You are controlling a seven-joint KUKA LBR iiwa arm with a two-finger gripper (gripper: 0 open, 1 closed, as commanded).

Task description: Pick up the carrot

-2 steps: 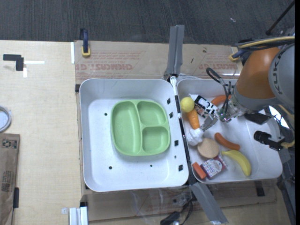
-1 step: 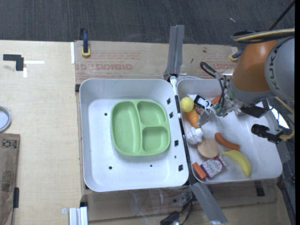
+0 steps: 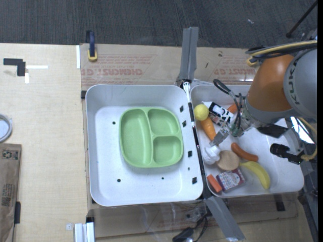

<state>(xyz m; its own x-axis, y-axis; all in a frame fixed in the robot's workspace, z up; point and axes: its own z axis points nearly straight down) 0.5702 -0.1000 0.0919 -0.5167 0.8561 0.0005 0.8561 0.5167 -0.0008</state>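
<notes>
In the right bin point(image 3: 282, 185), right of centre in the frame, the carrot point(image 3: 208, 127) is lying beside a lemon point(image 3: 201, 112); the claw point(image 3: 218, 139) is hovering just right of it, open

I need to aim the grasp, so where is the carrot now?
The carrot lies in the right bin, near its left wall, just below the lemon and above the white object.
</notes>
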